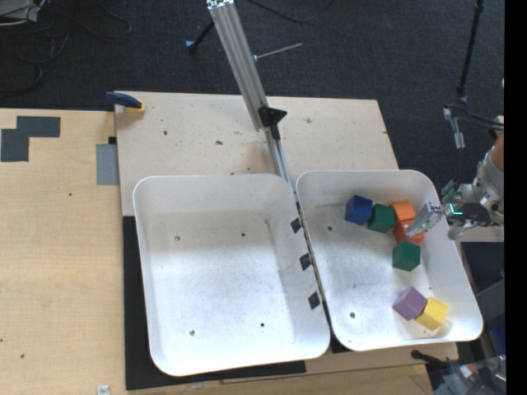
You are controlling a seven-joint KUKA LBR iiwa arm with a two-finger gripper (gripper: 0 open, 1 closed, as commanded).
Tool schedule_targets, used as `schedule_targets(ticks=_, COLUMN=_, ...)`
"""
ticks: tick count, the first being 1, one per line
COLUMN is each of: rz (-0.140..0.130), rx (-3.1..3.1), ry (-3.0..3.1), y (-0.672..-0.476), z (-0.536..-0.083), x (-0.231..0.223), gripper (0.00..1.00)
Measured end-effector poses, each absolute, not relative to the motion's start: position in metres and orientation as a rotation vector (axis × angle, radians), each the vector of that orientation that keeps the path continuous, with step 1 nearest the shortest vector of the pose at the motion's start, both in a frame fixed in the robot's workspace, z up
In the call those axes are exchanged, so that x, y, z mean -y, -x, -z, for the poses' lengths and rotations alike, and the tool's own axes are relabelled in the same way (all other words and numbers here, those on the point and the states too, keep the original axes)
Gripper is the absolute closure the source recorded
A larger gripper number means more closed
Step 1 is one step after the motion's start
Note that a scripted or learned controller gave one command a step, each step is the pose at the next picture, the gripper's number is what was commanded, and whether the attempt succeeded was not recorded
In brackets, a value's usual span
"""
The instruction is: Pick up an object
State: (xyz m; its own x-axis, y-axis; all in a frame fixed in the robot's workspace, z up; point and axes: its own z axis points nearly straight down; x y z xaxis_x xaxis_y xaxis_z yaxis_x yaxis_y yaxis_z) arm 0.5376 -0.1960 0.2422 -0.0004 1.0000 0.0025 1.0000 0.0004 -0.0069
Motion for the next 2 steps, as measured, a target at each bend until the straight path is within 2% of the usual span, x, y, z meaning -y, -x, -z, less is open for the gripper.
schedule_targets(ticks=1, rz=-0.002, rx=2.219, ry=2.22, y=-0.538, z=-0.244, x=0.196, gripper=0.0)
schedule_targets(ticks=2, rz=-0.006, rx=2.215, ry=2.217, y=-0.541, z=-0.193, x=0.187, gripper=0.0)
